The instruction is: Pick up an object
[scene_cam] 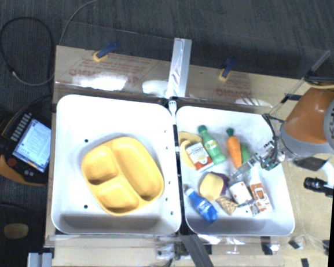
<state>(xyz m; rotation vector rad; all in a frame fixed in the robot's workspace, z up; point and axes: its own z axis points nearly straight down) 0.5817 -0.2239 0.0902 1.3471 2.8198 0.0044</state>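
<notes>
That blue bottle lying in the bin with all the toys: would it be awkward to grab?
Probably somewhat. The blue bottle lies on its side and looks rounded, so a push may roll it. It appears to be small, smooth plastic, likely light and perhaps slippery. It lies close to the bin's front wall, which could crowd the gripper.

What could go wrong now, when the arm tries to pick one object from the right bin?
1. The objects lie crowded: the carrot, green bottle and small cartons almost touch, so the gripper may push neighbours or catch two.
2. The gripper is low near the right bin's side wall, so it might strike it.
3. The blue bottle is round and may roll away.
</notes>
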